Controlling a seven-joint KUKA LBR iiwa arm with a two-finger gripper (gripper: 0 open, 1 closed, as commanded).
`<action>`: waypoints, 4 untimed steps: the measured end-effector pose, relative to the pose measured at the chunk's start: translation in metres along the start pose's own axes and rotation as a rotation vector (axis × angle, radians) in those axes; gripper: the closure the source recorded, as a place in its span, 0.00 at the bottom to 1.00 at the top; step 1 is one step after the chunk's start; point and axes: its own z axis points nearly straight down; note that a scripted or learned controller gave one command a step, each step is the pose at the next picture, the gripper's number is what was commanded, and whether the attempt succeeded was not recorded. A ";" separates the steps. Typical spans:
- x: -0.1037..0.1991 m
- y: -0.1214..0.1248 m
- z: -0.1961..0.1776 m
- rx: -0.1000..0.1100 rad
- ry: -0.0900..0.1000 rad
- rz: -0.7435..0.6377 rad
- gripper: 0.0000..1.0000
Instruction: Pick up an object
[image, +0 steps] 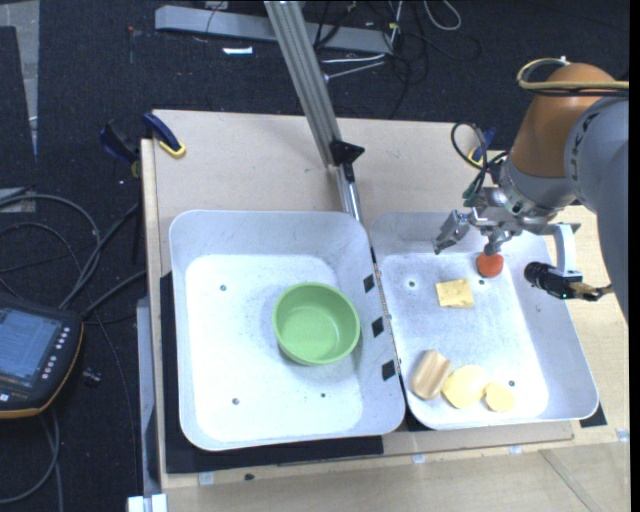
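**Pincer spread over right bin, nothing gripped**

Two shallow white bins sit side by side on a pale wooden bench (250, 165). Both look like matte plastic with rounded corners and faint speckling on the floor. The left bin (215, 300) holds one green bowl (317, 322), round, smooth, glossy, upright, near its centre-right.

The right bin (545, 350) holds five small things. A small red round object (489, 265) lies near the back, a flat yellow square piece (455, 293) just in front and to its left. Along the front edge, close together: a tan rounded bread-like piece (431, 373), a pale yellow disc (465, 386) touching or nearly touching it, and a smaller yellow lump (499, 398) just beside the disc.

The arm comes in from the right, grey casing with an orange band, wrist bent down toward the back of the right bin. The pincer (468, 232) is released, metal fingers splayed apart, one pointing left, the other ending right above the red object. Contact with it can't be judged. Nothing sits between the fingers.
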 end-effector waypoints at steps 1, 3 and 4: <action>0.001 -0.001 0.052 0.000 0.000 0.000 0.00; -0.005 -0.002 -0.006 -0.007 -0.001 0.000 1.00; -0.002 -0.011 -0.061 -0.007 -0.001 0.000 1.00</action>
